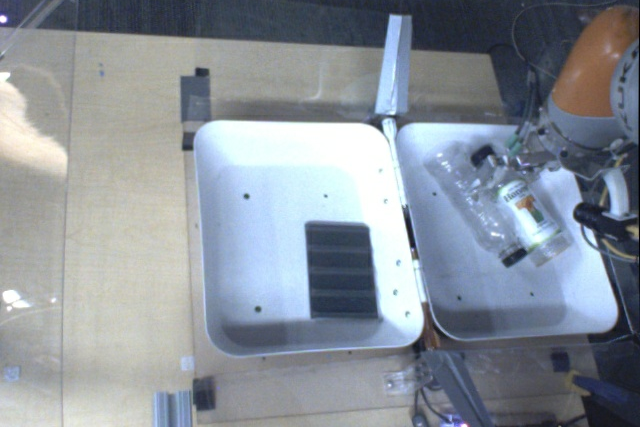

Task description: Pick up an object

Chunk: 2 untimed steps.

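Desk, near to far: left bin with dark ribbed block; right bin with clear bottle amid crumpled plastic. Pincer hovers above it; I cannot tell its opening. Step, I judge: approach. Next: descend squarely onto bottle.

Arm enters from the right edge — orange band uppermost, grey wrist section below it. Wrist angled down and leftward, gripper low at the far right side — cabling trails off the wrist.
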Available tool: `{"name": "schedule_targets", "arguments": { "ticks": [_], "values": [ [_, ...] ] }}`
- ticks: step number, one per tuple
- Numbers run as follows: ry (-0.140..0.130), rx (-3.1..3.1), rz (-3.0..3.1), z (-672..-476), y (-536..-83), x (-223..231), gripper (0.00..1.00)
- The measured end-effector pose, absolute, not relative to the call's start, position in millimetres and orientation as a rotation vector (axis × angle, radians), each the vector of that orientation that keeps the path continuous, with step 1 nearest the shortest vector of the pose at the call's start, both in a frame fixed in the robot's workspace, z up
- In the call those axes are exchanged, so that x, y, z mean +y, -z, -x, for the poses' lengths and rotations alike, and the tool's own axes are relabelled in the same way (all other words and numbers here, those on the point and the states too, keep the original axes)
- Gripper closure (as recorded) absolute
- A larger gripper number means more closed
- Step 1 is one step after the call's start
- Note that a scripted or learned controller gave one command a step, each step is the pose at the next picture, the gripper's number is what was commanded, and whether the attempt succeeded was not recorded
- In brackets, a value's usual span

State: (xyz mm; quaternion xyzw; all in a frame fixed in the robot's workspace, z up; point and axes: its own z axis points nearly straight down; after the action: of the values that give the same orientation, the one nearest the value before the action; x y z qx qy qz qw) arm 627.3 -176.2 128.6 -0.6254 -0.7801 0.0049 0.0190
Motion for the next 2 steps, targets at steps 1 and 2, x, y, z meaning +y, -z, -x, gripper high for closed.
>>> {"name": "schedule_targets", "arguments": {
  "ticks": [1,2],
  "values": [
    [-0.002,-2.464,1.888,-636.1,-125,-177,0.0],
    [-0.012,-2.473,1.818,-653.5,-122,-185,0.0]
  ]
}}
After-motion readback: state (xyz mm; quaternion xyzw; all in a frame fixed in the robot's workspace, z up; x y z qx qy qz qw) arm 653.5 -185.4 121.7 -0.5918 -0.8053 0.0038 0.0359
